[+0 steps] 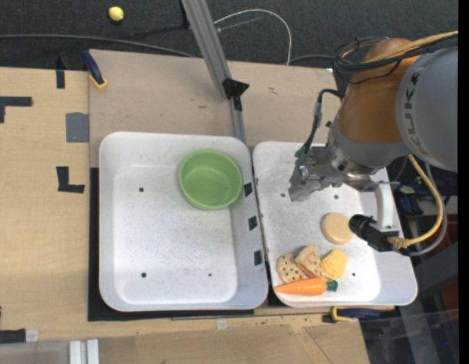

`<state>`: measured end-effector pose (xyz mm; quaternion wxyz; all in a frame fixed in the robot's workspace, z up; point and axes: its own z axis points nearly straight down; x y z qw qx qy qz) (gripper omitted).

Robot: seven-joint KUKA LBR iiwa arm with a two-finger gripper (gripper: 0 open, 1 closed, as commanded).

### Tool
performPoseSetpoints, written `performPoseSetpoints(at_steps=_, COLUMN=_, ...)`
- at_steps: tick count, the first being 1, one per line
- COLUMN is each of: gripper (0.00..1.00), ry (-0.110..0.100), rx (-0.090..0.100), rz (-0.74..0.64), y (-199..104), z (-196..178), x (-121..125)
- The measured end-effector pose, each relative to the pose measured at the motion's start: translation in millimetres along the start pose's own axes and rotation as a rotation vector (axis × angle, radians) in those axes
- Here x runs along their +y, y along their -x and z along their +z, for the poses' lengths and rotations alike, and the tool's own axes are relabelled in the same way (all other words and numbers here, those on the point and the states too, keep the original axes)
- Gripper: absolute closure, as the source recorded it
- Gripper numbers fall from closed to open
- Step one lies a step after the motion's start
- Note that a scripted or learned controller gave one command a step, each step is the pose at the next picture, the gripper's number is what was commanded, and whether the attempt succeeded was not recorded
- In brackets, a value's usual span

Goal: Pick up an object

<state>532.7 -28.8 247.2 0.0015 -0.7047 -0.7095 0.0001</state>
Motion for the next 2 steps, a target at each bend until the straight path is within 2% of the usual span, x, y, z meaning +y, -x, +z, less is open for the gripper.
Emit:
performPoseSetpoints(at_steps=1, gripper=1.0, ry=0.0, rx=0.0, rz=-0.002, y=-62, z=1, x=4)
performPoseSetpoints(at_steps=2, gripper=1.0, ry=-0.002, rx=-0.002, rz=0.0, y=-114, z=21, x=9)
